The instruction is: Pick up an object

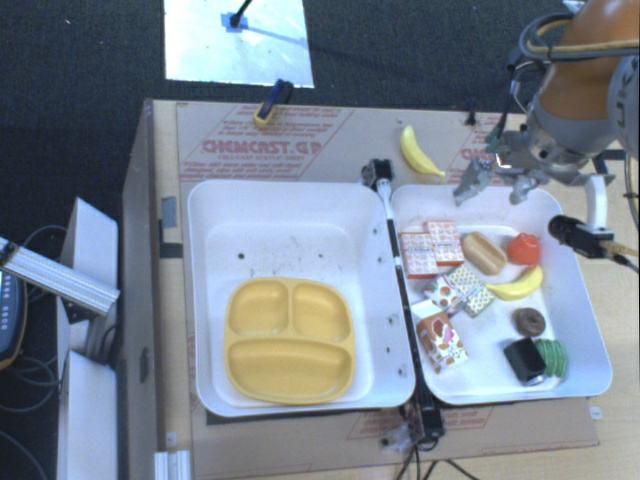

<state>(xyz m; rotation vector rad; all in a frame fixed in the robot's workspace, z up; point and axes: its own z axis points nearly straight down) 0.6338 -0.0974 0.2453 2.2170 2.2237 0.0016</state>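
Note:
My gripper (496, 184) hangs over the far edge of the right bin (590, 353), its two fingers spread open with nothing between them. Below it in that bin lie several toy foods: a hot dog bun (483, 252), a red tomato (523, 248), a yellow banana (517, 286), patterned boxes (430, 248), a chocolate doughnut (528, 321), a black and green item (535, 359) and a small carton (441, 341). A second banana (419, 154) lies on the cardboard behind the bins, left of the gripper.
The left bin (290, 218) holds a yellow divided tray (290, 340). A yellow-and-black clamp (272, 103) sits on the cardboard at the back. A black fixture (570, 232) sticks in at the right bin's right rim.

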